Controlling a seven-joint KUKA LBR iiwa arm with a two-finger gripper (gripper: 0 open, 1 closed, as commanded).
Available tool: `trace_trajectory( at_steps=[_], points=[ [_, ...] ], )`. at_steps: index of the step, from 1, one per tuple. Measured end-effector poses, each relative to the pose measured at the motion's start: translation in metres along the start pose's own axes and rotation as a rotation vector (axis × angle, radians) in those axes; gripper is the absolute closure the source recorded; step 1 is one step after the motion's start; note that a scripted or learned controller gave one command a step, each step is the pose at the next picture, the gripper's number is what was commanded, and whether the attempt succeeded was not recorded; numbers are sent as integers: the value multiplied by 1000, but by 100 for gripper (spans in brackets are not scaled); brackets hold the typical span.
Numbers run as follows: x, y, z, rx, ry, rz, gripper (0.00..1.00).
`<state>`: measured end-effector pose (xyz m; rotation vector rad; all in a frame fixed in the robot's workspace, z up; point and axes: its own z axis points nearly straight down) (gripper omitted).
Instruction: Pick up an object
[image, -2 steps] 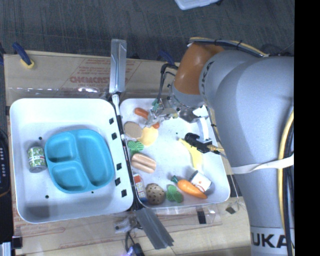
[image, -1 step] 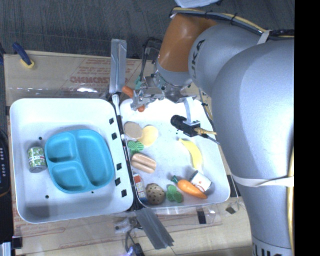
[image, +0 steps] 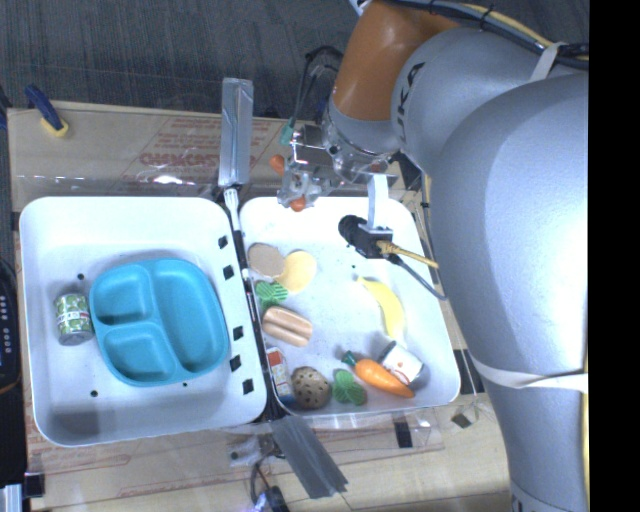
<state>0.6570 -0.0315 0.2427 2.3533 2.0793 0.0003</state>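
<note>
Above the far rim of the right-hand shallow white bin (image: 425, 300), the grey two-finger gripper (image: 297, 192) hangs, apparently pinching a small orange-red object (image: 297, 204), likely just lifted.

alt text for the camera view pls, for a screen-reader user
Grey arm reaches from the right, its gripper at the far edge of the right bin, which holds a banana, carrot and other toy food. The left bin holds a blue tray and can.
</note>
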Motion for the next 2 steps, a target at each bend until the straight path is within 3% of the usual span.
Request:
trace_trajectory(
  at_steps=[1,2],
  points=[
    [12,-11,-64,-3,1,-79,100],
    [-28,-131,23,12,-1,-58,100]
  ],
)
